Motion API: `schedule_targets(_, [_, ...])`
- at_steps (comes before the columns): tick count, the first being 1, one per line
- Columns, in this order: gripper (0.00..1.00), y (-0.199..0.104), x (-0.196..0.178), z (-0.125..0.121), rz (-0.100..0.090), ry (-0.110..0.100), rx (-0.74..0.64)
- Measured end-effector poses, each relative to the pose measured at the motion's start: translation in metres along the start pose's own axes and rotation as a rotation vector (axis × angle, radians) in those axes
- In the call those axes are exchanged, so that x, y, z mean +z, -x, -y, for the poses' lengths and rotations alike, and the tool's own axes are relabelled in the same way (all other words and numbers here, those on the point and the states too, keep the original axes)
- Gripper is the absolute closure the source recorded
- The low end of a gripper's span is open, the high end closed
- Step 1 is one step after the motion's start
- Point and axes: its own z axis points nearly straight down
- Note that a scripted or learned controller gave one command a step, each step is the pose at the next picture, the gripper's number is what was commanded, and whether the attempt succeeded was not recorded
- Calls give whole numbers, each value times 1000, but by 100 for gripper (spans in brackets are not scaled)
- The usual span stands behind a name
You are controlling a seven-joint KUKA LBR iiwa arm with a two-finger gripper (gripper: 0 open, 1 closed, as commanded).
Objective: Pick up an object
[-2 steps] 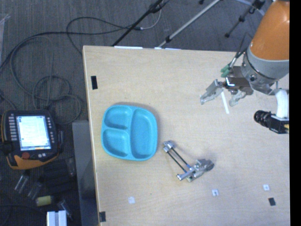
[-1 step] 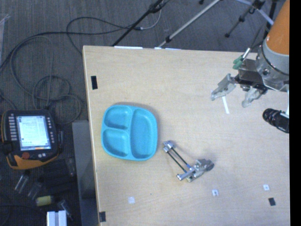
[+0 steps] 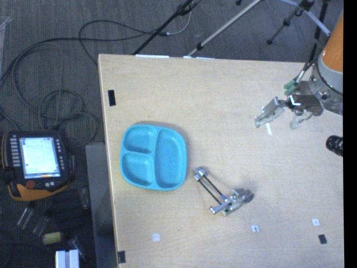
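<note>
A pale wooden bench top point(image 3: 223, 94) takes up most of the scene, seen from above at a slant, with dark carpet beyond its far and left edges. The arm enters from the right, its orange band point(image 3: 340, 43) at the upper right corner above the grey wrist. The gripper point(image 3: 280, 116) hangs over the right part of the bench, toward the far side — its two fingers are spread apart, with bare bench showing between them and nothing in their grasp. The left finger point(image 3: 266, 113) reaches out leftward; the right one point(image 3: 298, 119) is shorter in this view.

A blue divided plate point(image 3: 154, 157), with two small compartments on its left and one long compartment on its right, lies flat left of the bench's middle. Just right of the plate and slightly nearer lies a metal clamp-like tool point(image 3: 221, 193) — thin parallel rods running diagonally from a small head beside the plate's near right corner down to a bulkier grey end. It does not touch the plate. Both things lie well apart from the gripper, to its left and nearer.

On the floor to the left sits a teach pendant point(image 3: 37, 159) with a lit screen, among loose black cables point(image 3: 50, 54). Tripod legs point(image 3: 262, 4) cross the carpet at the far side.
</note>
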Motion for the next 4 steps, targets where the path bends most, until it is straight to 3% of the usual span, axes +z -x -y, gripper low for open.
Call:
schedule_targets(1, [0, -8, -33, 19, -1, 1, 37])
schedule_targets(2, [0, -19, -41, -6, 0, 0, -31])
schedule_targets(3, [0, -11, -68, -39, 0, 1, -182])
schedule_targets(4, [0, -61, -65, -49, -1, 0, -52])
